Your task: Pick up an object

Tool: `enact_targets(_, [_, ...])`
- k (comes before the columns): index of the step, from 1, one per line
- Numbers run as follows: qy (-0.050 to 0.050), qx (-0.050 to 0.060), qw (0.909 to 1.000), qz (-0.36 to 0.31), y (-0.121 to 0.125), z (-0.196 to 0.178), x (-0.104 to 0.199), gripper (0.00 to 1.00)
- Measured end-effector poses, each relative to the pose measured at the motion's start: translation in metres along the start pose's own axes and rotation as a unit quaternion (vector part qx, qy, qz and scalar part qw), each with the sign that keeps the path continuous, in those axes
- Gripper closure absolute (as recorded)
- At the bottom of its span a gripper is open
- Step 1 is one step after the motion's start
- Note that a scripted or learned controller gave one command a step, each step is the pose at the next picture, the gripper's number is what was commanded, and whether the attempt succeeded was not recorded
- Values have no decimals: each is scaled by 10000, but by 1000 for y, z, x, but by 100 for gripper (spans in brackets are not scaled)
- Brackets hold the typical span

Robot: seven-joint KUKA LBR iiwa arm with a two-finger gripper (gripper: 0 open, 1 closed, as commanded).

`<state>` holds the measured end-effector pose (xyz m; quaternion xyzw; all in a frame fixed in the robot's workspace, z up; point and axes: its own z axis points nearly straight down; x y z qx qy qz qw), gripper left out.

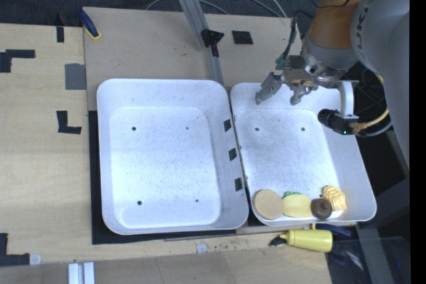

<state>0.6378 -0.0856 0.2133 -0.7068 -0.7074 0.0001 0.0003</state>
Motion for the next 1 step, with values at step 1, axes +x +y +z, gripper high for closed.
enact_targets(1, [-7,15,10000,26,26,30,-74,0])
